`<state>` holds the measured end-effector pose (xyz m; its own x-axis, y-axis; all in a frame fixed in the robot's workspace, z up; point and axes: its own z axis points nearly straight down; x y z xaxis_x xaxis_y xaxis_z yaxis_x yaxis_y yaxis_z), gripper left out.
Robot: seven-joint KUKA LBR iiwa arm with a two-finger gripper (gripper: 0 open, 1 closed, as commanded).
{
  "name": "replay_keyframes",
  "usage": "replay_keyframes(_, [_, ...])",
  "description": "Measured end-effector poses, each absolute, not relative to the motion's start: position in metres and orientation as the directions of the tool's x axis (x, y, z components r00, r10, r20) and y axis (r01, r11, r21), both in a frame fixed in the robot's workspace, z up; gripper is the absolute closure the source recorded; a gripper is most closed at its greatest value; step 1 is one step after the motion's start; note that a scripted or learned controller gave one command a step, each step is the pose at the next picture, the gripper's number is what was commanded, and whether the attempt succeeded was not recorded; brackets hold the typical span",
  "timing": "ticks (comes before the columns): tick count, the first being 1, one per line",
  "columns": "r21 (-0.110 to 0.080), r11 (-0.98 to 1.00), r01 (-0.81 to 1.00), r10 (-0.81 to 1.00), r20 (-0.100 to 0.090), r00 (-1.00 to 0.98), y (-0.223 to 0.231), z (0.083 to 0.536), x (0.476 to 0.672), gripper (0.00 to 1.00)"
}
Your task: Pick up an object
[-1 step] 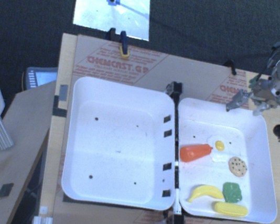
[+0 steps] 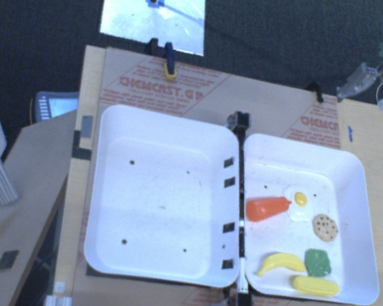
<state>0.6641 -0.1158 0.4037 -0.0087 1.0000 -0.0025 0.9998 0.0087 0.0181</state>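
Gripper [image 2: 372, 86] high at upper right, jaws spread apart, nothing between them.

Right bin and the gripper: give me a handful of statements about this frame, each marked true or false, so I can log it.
1. The toy carrot lies in the right bin. True.
2. The banana lies in the left bin. False: it lies in the right bin, near the front.
3. The gripper holds the cookie. False: the gripper hangs above the bench behind the bins, and the cookie lies in the right bin.
4. The fried egg lies beside the carrot's thin end. True.
5. The green piece sits between the cookie and the yellow corn. True.
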Motion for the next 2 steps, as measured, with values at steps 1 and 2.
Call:
replay_keyframes(1, [0.008, 0.010, 1.000, 1.000, -0.003, -0.010, -0.118, 0.405, 0.664, 1.00])
replay_keyframes(2, [0.014, 0.011, 1.000, 1.000, 0.001, -0.011, -0.054, 0.505, 0.632, 1.00])
